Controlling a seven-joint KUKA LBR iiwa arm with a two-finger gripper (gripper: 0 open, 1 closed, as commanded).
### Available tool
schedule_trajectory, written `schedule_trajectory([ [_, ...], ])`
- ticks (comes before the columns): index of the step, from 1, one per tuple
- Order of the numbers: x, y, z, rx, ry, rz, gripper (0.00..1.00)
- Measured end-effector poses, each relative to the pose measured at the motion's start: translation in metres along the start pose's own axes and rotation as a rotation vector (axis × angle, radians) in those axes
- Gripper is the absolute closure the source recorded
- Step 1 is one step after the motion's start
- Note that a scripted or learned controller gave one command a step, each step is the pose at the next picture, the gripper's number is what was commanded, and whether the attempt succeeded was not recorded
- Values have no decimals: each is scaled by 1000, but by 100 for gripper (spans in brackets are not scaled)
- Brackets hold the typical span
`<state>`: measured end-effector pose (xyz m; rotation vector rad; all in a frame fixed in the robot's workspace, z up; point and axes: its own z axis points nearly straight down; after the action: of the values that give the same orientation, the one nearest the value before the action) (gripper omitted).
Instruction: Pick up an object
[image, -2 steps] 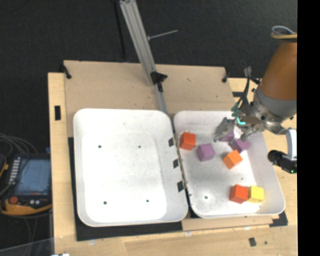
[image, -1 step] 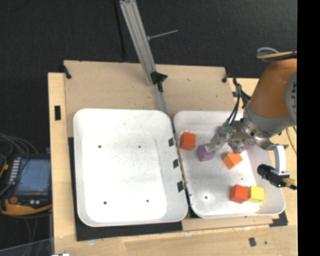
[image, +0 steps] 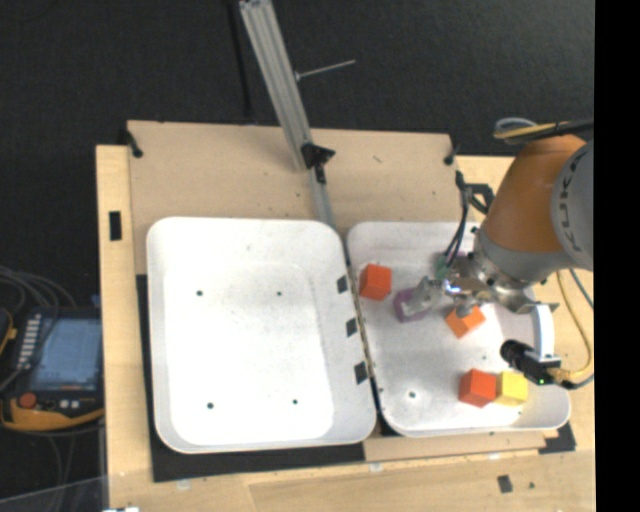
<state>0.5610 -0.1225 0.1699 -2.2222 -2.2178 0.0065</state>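
Camera view: gripper (image: 447, 292) sits low in the right bin (image: 400, 245), over its upper middle. Can't tell how the grasping end is set; the tip is a dark blur with a bright spot.

Key relation: a small orange block (image: 464, 322) lies just below and right of the gripper, close to touching it, partly under the wrist. A purple piece (image: 407, 303) lies just left of the gripper; its long axis runs roughly left-right, tilted a little. Contact with either one not readable. Nothing visibly held.

Other candidates: orange cube (image: 375, 282) farther left of the gripper, near the bin divider. Red-orange block (image: 479, 387) and yellow block (image: 514, 388) touch each other, well below the gripper, near the right bin's bottom edge.

Arm (image: 535, 215) enters from the right, orange band above the wrist, wrist pitched down and left into the bin. Left bin (image: 165, 300) is well apart from the gripper, left of it. Both bins sit on the desk (image: 200, 160).

Judgement: nearest targets are the purple piece and the small orange block; grasp not confirmed.
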Motion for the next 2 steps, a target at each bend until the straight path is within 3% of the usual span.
schedule_trajectory([
  [1, -6, 7, 47, 0, 0, 0, 0],
  [2, -6, 9, 34, -8, 2, 6, 100],
])
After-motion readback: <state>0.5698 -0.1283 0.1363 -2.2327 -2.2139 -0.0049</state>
